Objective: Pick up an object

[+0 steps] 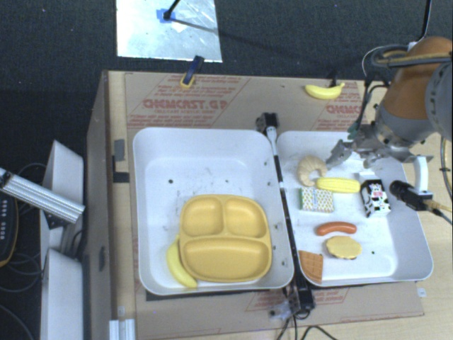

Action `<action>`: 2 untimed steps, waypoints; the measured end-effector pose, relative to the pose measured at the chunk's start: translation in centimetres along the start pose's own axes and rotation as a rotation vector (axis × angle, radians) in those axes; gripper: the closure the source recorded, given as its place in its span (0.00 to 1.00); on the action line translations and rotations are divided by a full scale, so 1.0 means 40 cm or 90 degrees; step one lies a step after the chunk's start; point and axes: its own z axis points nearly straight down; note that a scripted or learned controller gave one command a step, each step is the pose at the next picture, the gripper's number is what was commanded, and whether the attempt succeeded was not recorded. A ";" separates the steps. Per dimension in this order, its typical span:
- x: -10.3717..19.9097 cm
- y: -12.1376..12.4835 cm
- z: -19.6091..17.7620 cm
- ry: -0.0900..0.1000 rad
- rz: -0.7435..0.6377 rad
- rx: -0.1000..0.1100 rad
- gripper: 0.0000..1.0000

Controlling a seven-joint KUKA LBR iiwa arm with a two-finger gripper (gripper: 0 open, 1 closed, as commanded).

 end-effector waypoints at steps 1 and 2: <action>0.111 -0.010 0.199 0.000 0.000 0.002 0.00; 0.109 -0.007 0.171 0.000 -0.001 -0.001 1.00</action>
